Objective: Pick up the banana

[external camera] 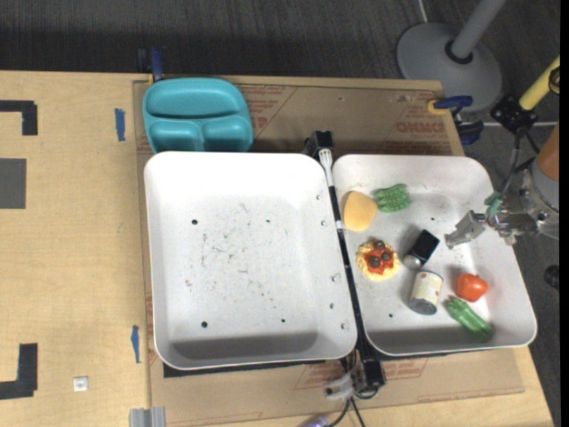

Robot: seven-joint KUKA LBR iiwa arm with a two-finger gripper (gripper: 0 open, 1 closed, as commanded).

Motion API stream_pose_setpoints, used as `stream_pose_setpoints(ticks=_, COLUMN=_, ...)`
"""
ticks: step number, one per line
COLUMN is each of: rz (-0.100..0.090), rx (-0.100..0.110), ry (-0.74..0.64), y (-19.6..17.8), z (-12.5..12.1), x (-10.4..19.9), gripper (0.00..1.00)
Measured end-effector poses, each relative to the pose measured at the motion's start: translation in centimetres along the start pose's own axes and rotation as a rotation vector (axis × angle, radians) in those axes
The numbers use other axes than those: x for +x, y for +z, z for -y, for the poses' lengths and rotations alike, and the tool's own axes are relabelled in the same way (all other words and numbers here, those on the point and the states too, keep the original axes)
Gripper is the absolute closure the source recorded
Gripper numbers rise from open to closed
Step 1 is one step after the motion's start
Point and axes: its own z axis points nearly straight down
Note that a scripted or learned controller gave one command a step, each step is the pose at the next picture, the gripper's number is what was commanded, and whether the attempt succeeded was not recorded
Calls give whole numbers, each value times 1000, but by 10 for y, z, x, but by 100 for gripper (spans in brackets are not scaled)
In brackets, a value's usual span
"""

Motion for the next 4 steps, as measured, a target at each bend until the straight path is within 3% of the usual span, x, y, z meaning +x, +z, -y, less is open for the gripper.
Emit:
stream_pose_setpoints(ticks=1, rz=0, rx=-1, ry=-17, y=106, z=32, x=37, gripper=0)
stream_pose_setpoints(ticks=2, rz=0, rx=-3, ry=-218, y=106, z=47, x=89, gripper=0)
stream_pose_setpoints(ticks=3, rz=1, rx=-2, ry=-393, y=6, z=-28, x=153, gripper=0)
stream_pose_setpoints(ticks=4, rz=7, rx=-2, ry=-610, y=63, z=10, x=274, gripper=0)
